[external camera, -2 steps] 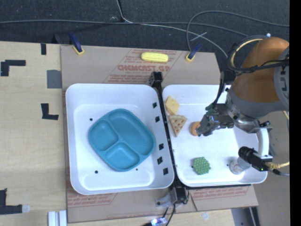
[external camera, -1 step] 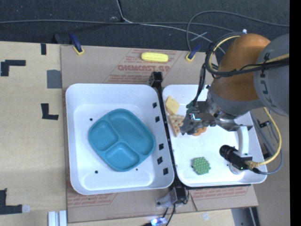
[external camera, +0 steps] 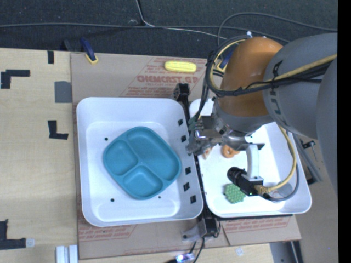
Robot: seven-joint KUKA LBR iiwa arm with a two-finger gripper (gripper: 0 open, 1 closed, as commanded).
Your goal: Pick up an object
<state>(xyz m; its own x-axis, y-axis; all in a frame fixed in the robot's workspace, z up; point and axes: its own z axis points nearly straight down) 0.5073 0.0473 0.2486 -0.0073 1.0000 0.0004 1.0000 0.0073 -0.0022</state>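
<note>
Two shallow white bins sit side by side on a sheet of brown cardboard (external camera: 137, 78) printed with red lettering. The left bin (external camera: 88, 147) and the right bin (external camera: 299, 201) touch along a middle divider fitted with small black clips (external camera: 186, 171). The cardboard lies on a pale wooden surface (external camera: 33, 163) marked with dark tape pieces (external camera: 55, 130) in angular shapes and a grey patch (external camera: 63, 91). On the cardboard behind the left bin lies a yellow clamp-like piece (external camera: 180, 66), and a blue and yellow clip (external camera: 89, 52) grips its far left corner. Behind everything runs dark carpet (external camera: 82, 10) crossed by a thin black cable (external camera: 140, 12).
</note>
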